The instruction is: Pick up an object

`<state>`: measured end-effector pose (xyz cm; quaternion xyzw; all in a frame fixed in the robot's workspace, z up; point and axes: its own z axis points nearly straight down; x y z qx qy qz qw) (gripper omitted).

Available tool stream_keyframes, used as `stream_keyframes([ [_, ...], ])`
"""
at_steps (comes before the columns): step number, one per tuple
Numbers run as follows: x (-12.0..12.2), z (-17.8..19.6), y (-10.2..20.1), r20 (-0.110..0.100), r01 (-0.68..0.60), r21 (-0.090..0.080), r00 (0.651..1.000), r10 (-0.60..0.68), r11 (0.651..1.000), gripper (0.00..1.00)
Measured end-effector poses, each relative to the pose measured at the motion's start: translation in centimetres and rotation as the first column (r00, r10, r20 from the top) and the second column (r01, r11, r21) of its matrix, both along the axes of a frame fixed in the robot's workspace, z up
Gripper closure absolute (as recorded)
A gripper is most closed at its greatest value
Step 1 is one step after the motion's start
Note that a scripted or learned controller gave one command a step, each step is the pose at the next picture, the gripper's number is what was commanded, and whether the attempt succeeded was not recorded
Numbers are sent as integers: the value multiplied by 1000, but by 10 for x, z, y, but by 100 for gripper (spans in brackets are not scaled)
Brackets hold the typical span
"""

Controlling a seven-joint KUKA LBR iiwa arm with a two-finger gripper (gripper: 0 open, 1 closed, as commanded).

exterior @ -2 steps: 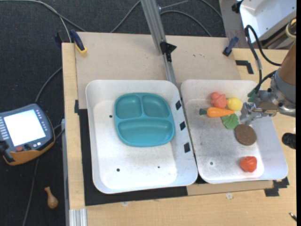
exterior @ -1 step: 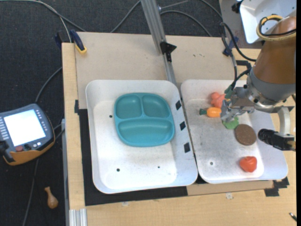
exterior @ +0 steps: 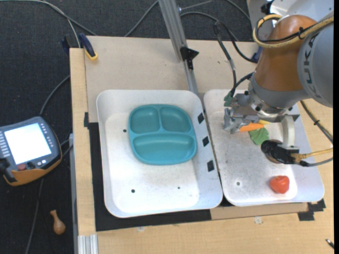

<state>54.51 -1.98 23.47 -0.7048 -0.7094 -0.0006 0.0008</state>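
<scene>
Carrot [exterior: 253,126] just beside tool [exterior: 233,123]

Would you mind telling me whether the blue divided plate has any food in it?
Empty: all three compartments of the plate show bare blue.

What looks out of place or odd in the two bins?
Nothing stands out. The teal three-compartment plastic plate lies flat in the left white bin. A red round toy sits near the front of the right white bin, undamaged.
</scene>
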Motion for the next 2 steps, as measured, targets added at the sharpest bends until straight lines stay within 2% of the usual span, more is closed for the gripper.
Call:
stream_keyframes([
  [2,24,7,107,2,1,0,1000,-1,1000,100],
])
